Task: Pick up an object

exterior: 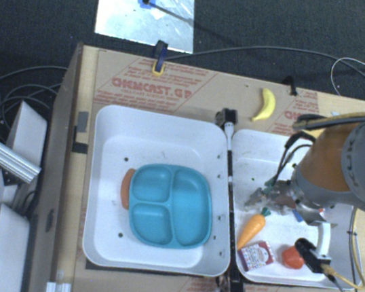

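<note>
In the right bin (259, 147) an orange toy carrot (251, 230) with a green top lies near the left wall. A red and white packet (256, 255) rests by the front wall, and to its right sits a small red item (292, 257). My gripper (265, 199) hangs low in this bin, just above the carrot's green end; nothing shows in its grasp. The grey arm with its orange band (328, 161) covers the bin's right half.
The left bin (123, 132) holds a blue divided plate (169, 205) with an orange sausage-like piece (125, 187) against its left edge. A yellow banana (266, 105) lies on the cardboard behind the bins. A black part (309, 255) with a cable hangs beside the red item.
</note>
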Action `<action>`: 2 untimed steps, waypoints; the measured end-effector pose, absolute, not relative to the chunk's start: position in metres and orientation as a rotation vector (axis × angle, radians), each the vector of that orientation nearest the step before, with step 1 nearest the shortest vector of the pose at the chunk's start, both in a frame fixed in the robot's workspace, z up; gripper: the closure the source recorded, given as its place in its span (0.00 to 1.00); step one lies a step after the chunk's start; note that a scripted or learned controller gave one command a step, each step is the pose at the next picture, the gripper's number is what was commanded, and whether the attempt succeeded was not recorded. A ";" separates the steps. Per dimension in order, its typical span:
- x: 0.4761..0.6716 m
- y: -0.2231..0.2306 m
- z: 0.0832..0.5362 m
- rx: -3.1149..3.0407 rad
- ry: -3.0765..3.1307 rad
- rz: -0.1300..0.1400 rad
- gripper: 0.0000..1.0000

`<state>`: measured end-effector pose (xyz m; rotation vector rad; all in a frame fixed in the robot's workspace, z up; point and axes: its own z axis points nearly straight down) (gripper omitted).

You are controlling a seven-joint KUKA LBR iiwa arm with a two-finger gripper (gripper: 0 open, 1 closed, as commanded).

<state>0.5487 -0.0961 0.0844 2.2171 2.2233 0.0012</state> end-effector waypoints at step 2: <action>0.509 -0.085 0.095 2.218 2.224 0.004 1.00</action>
